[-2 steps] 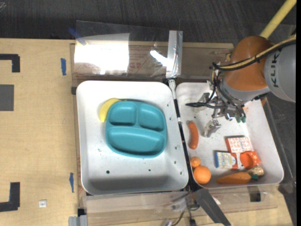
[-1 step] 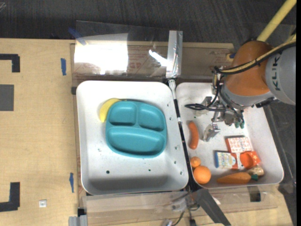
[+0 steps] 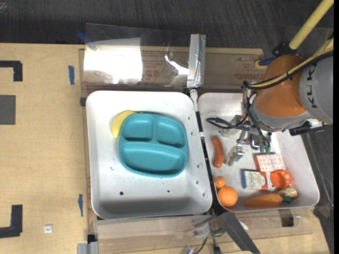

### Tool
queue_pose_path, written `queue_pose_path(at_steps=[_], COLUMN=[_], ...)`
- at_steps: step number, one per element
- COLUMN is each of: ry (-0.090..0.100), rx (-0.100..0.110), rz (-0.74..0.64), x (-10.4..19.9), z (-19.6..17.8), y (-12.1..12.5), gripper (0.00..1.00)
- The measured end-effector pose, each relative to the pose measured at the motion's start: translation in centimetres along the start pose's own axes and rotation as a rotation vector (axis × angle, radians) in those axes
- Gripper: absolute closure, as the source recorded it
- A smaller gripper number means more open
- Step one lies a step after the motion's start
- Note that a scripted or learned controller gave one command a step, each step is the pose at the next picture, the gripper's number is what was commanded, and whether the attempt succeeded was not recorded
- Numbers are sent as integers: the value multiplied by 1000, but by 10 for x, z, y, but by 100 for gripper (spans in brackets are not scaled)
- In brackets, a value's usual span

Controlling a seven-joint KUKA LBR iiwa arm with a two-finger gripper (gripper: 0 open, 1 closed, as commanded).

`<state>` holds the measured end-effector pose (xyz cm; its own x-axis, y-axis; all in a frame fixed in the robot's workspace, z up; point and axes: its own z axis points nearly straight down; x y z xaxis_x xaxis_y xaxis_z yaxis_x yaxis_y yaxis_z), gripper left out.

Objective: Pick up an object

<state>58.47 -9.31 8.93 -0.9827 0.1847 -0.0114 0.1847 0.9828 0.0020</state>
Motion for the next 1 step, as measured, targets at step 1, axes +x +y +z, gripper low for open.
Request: queue_pose_path(at_steps=[1], ry=[-15], rx=[0], rz=[-1], x=[-4], z=[-14], y=[1], gripper=[100])
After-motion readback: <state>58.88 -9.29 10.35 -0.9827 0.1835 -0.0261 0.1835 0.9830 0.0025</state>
